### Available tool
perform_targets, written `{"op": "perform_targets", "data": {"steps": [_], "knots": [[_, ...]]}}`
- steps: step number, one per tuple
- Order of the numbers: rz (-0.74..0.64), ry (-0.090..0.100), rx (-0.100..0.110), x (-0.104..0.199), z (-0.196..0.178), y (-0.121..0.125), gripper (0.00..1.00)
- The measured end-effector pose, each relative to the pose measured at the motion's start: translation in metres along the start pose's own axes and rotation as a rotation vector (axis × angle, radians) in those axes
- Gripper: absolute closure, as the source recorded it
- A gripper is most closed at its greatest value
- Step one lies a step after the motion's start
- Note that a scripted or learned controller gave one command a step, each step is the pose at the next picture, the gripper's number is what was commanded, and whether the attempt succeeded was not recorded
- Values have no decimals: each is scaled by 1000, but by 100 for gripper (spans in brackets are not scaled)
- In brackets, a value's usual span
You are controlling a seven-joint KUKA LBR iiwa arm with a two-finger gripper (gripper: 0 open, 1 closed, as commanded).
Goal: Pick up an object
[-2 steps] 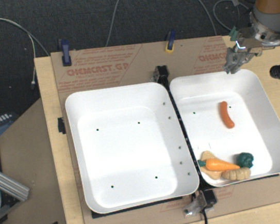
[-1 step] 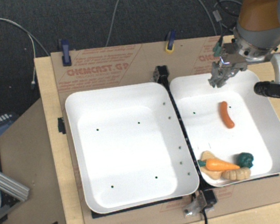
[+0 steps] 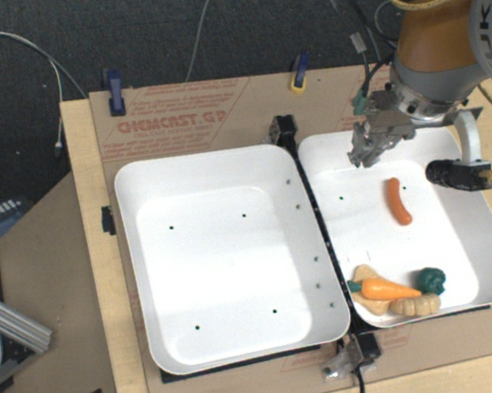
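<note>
In the right bin [image 3: 471, 231] lie an orange-red sausage [image 3: 399, 201] near the middle, and at the front edge an orange carrot [image 3: 384, 288], a tan peanut-shaped piece [image 3: 415, 306] and a dark green piece [image 3: 432, 279]. My gripper [image 3: 366, 156] hangs over the bin's back left part, up and to the left of the sausage, apart from every object. Nothing shows beneath its tip.
The left bin [image 3: 228, 258] sits beside the right one on a cardboard sheet [image 3: 170, 120]. A black clamp [image 3: 284, 129] stands at the back between the bins. A black fitting with a cable [image 3: 459, 174] lies over the right bin's far right rim.
</note>
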State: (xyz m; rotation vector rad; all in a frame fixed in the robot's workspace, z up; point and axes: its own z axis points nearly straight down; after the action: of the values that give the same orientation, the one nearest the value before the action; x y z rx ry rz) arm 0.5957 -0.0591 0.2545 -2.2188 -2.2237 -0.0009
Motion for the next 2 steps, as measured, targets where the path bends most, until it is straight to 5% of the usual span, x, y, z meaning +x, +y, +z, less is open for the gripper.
{"op": "perform_targets", "data": {"steps": [2], "knots": [[-1,0,1,86,31,-44,100]]}}
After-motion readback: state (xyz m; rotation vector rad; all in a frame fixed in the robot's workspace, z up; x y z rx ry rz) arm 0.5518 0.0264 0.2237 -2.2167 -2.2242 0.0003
